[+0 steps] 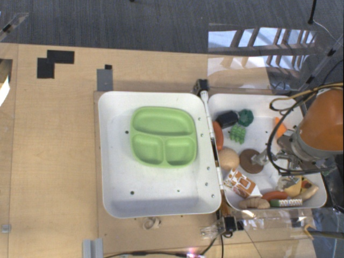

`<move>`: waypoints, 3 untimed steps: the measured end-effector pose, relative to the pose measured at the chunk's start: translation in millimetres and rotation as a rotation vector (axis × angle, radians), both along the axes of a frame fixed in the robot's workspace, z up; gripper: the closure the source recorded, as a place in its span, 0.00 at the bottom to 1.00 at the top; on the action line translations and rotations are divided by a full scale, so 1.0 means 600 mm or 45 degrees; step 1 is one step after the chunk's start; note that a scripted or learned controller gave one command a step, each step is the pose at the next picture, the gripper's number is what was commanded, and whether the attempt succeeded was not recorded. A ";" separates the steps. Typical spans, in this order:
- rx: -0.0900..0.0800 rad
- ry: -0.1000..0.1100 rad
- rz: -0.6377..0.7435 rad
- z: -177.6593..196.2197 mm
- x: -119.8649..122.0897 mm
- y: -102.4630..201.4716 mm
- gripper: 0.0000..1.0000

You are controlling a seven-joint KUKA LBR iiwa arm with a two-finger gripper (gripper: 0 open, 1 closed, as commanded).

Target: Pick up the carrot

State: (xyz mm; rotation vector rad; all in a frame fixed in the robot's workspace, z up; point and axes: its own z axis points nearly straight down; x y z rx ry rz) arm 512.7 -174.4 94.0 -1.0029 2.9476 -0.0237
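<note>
An orange-red, elongated piece that looks like the carrot (217,136) lies along the left wall of the right bin (258,104). A small bright orange bit (279,127) peeks out beside the arm; what it is cannot be told. My gripper (277,157) hangs low over the right half of that bin, under the orange wrist band (322,123), next to a brown disc (250,160). It is well to the right of the orange-red piece, and I see nothing held in it.
The left bin (115,187) holds a green divided plate (163,136). The right bin also holds a black block (226,118), two green toys (241,127), a beige ball (228,157), a snack packet (240,183), a red piece (276,195) and a yellow piece (296,188). Cables loop round the wrist.
</note>
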 end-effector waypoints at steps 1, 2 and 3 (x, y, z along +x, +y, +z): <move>0.011 0.003 -0.297 -0.001 0.109 -0.053 0.00; 0.013 0.003 -0.364 -0.001 0.060 -0.051 0.00; -0.001 -0.008 -0.093 0.001 -0.006 -0.020 0.00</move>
